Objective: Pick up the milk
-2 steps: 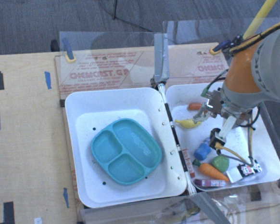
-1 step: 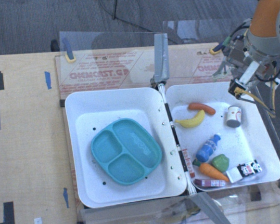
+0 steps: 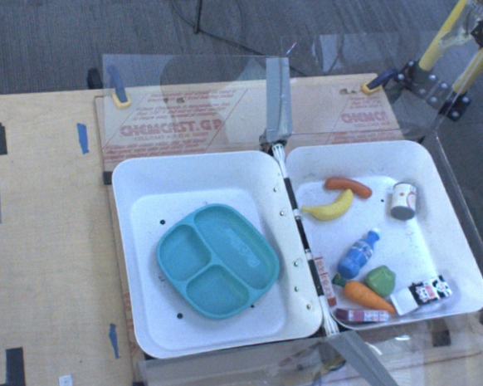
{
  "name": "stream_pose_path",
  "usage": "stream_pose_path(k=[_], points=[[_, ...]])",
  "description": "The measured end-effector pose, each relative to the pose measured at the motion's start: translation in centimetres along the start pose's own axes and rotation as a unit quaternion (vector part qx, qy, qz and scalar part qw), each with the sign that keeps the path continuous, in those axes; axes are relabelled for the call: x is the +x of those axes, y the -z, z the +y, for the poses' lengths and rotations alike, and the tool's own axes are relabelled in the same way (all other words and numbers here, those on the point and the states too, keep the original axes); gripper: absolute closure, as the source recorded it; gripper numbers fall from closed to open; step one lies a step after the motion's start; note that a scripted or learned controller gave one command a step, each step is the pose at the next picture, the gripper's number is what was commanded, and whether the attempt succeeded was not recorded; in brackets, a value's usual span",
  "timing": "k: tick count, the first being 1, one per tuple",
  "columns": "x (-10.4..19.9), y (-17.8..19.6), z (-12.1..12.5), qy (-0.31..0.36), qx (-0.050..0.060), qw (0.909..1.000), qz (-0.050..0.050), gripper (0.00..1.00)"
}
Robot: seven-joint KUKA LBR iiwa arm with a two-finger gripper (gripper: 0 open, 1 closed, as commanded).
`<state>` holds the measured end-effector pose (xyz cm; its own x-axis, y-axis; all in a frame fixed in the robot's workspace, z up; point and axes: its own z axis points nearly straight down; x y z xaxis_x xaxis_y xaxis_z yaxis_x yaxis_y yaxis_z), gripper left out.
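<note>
Milk carton (image 3: pixel 426 292): lying in right bin (image 3: pixel 451 213), near-right corner, beside carrot (image 3: pixel 367 296).
Left bin (image 3: pixel 137 238): holds teal tray (image 3: pixel 218 260).
Right bin, others: banana (image 3: pixel 329 208), sausage (image 3: pixel 348 186), can (image 3: pixel 403 200), blue bottle (image 3: pixel 358 254).

Honestly, the one bit of hardware up at the right edge is hard to pin on the arm, and I can't tell if it's robot or just a stand. Two thin yellow bars (image 3: pixel 453 21) run at a slant into a chunky black clamp block (image 3: pixel 437 89), with a small blue tip (image 3: pixel 385 78) poking off its end.
</note>
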<state>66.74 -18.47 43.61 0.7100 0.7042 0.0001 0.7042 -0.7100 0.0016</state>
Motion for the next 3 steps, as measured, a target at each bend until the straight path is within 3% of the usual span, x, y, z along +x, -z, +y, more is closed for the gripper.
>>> stream_pose_path(k=[1,2,3], points=[[-3.7,-23.2,-0.5,0.107,0.002,0.9942,0.000,0.00],[-5.9,-34.8,-8.6,0.178,-0.002,0.9840,0.002,0.00],[-4.2,-16.9,-3.3,0.195,-0.001,0.9808,0.000,0.00]])
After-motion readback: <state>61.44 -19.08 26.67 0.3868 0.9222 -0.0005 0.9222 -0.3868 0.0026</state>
